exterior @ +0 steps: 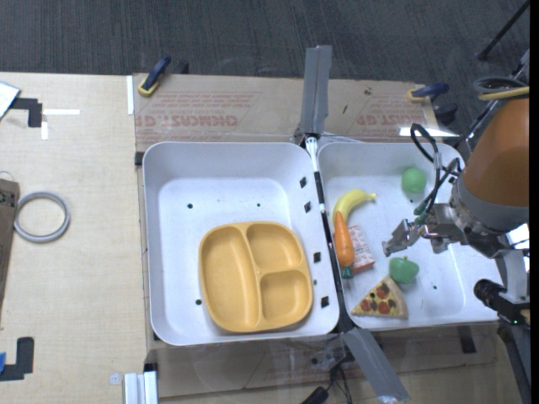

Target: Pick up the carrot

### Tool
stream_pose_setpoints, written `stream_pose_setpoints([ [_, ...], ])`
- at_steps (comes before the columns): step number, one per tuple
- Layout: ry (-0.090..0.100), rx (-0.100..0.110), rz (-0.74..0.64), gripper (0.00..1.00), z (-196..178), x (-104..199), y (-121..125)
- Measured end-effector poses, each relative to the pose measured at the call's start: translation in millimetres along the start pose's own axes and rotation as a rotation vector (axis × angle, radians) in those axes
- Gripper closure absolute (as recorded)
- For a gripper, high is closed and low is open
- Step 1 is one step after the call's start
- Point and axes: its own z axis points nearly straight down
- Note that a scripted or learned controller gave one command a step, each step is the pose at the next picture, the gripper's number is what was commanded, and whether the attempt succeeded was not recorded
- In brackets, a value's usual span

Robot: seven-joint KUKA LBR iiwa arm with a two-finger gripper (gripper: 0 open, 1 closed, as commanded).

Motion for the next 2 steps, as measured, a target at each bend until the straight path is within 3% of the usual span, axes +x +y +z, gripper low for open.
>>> stream_pose_setpoints([
  [1,0.0,-0.002,-0.324,0.0,13.3,58.0,-1.3],
  [2,-0.001,-0.003,-0.413,0.0,13.1,22.6,9.6],
])
